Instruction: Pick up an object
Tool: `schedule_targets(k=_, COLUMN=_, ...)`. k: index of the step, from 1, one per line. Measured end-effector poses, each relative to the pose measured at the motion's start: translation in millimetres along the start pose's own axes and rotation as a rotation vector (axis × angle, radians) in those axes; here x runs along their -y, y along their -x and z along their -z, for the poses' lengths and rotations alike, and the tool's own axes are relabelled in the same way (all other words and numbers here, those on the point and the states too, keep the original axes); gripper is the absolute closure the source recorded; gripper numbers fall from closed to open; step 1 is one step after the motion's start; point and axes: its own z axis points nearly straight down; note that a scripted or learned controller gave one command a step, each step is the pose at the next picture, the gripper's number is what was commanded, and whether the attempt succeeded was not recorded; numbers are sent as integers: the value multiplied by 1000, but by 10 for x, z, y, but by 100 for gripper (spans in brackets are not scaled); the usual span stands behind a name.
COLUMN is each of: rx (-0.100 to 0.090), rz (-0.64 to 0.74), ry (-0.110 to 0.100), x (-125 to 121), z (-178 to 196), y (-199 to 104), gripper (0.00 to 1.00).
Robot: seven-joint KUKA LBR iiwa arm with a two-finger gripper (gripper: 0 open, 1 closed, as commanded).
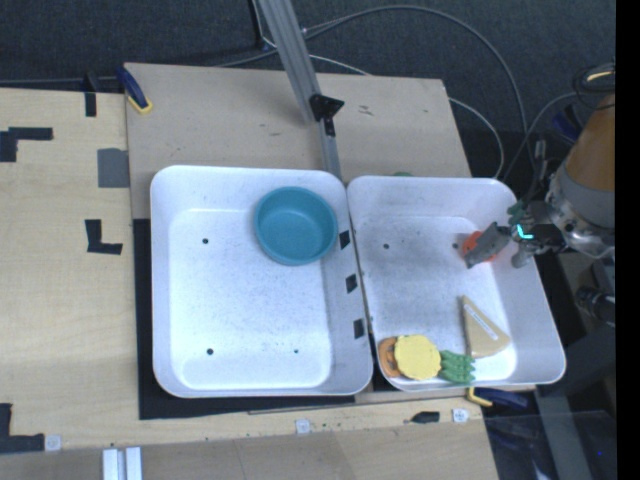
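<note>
- The left bin [180, 298] sat at about nine o'clock from the bench's middle and held a blue bowl [295, 225] up in its one o'clock corner, upright and apart from everything else.
- The right bin [420, 218] lay just beside it, the two rims touching along the centre line.
- At the right bin's six o'clock edge a yellow round piece [417, 356] rested over an orange-brown disc [387, 358], with a green toy [459, 367] touching it on the three o'clock side.
- Toward five o'clock in that bin a tan wedge [484, 332] lay flat, near the green toy but not clearly touching it.
- At the bin's three o'clock rim the gripper [487, 244] hung low, with something red-orange showing at its tip; whether that was a held object or part of the tool could not be told, nor whether it was spread or pressed together.
- No pickable object lay directly under the tool; the nearest candidate, the tan wedge, was off at its six o'clock.
- Risk, as a judgement: a descent from here would likely close on bare bin floor, because the target items were clustered well away along the near edge.
- A second risk: the tool stood close to the bin's sloped right wall, so a sideways move could catch the rim and shove the bin.
</note>
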Motion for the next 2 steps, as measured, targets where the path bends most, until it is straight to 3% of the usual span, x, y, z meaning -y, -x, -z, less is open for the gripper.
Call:
schedule_targets(k=1, rx=0, rz=0, ry=0, x=0, z=0, y=0, gripper=0)
schedule_targets(k=2, rx=-1, rz=0, ry=-5, x=29, z=-628, y=8, gripper=0)
